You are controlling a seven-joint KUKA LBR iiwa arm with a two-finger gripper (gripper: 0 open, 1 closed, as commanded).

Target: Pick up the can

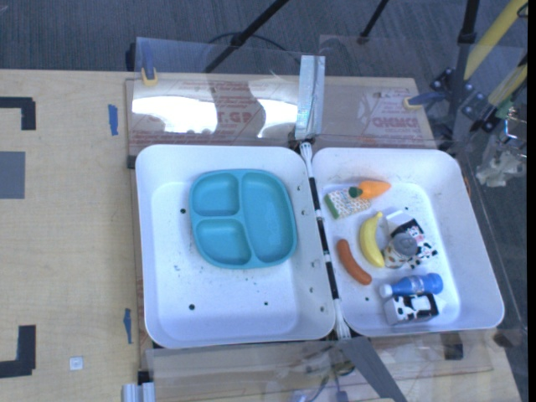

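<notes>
The can stands in the right bin, a little right of its middle. It has a round grey top and a black-and-white patched side. A yellow banana lies against its left side. Just below the can is a blue bottle on its side.
The right bin also holds an orange carrot, a pale patterned packet, a red sausage and a black-and-white carton. A blue divided plate sits in the left bin. Stand legs and gear crowd the far right.
</notes>
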